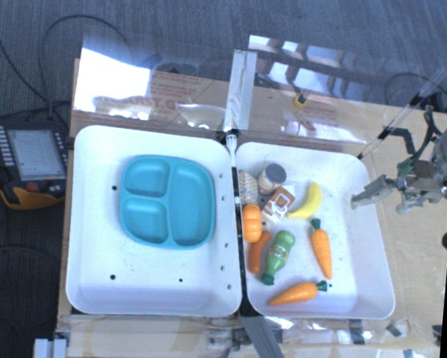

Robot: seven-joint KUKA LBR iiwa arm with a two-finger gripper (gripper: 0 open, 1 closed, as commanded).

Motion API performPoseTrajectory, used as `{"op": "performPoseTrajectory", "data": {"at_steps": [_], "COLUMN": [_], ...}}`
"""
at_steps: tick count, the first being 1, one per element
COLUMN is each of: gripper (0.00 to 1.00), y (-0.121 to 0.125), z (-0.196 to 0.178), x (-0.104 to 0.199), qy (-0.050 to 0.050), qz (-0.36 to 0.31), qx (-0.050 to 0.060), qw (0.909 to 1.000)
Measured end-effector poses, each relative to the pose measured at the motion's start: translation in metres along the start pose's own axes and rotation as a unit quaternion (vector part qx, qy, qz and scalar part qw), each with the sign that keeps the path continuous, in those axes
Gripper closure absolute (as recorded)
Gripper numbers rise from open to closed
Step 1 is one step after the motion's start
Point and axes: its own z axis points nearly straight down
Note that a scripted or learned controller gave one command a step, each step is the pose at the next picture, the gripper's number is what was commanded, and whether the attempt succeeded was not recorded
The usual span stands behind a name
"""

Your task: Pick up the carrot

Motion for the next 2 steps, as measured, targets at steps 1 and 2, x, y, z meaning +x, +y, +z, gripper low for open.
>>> {"op": "performPoseTrajectory", "data": {"at_steps": [1,2], "gripper": [0.00,0.00], "y": [-0.019,-0.028], "z": [0.128,0.184], "x": [0.012,0.037], "qy": [0.001,-0.003], "qz": [-0.013,0.033], "qx": [0.001,-0.005], "qw": [0.9999,0.9994]}}
